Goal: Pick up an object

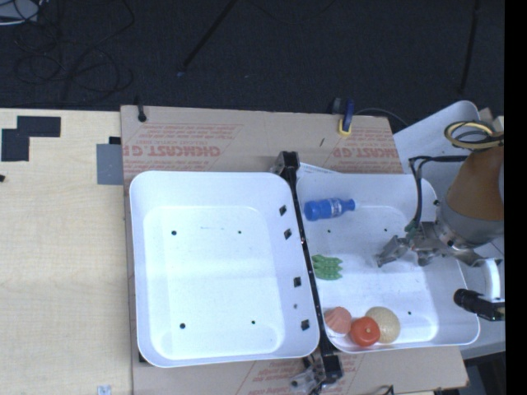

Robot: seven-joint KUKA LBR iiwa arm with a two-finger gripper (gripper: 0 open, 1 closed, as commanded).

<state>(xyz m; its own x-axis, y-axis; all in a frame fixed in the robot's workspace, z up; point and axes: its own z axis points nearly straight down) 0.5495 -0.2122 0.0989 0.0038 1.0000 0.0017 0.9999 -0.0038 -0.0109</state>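
The gripper (395, 252) is seen low over the right bin (428, 336), fingers apart with nothing between them, well right of the blue bottle (328, 209) and green pod (326, 267).

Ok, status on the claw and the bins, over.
Claw over right bin, nothing between its fingers. Blue bottle, green pea pod, tomato lying untouched. Nothing in the way.

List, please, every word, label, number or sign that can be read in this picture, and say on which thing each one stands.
"CHEMCAST G.P": red print, seen upside down, on the brown cardboard sheet behind the left bin.
The same red print repeats at the sheet's upper right and front edge, cut off and too blurred to read fully.
The blue bottle in the right bin: no label readable.
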